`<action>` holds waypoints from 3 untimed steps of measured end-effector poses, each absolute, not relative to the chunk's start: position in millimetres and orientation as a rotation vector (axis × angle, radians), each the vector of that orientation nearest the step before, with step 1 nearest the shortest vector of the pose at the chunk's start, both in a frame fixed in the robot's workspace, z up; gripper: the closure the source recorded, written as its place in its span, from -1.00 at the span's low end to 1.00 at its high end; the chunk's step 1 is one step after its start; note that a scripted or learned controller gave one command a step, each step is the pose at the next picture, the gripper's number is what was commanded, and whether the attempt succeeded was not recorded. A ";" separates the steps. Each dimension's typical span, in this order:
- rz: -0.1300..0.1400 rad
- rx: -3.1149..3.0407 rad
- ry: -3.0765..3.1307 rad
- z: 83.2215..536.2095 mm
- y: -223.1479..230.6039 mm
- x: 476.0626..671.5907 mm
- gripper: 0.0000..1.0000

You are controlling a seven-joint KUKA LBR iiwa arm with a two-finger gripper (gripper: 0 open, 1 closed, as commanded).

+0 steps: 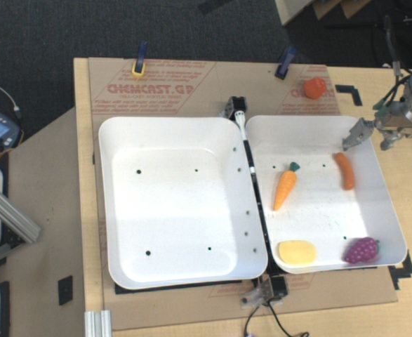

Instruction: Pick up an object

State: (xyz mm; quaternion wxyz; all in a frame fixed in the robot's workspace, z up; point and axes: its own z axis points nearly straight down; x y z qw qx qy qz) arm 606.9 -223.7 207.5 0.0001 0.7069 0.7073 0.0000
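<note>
At the frame's right edge, the gripper [374, 136] hovers with fingers spread (nothing between them) above the right bin [384, 202], approaching; next it must descend onto the nearby sausage [344, 170].

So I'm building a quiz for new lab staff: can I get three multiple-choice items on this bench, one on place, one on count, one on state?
1. Where does the carrot lie?
A. left bin
B. right bin
C. on the cardboard

2. How many items lie in the right bin?
A. two
B. four
C. six

3. What is the gripper doing?
A. holding the sausage
B. holding the grapes
C. holding nothing

Key: 1 B, the carrot lies right of the divider. 2 B, the carrot, sausage, yellow piece and purple grapes. 3 C, its open fingers have nothing between them at the bin's far right corner, and the sausage lies apart from them.
</note>
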 end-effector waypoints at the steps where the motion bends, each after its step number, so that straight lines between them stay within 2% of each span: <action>1: 0.013 2.219 2.229 86.8 -219.4 656.3 -1.00; 2: 0.001 2.232 2.239 84.5 -217.9 666.2 -1.00; 3: 0.003 2.216 2.227 96.1 -220.4 668.0 1.00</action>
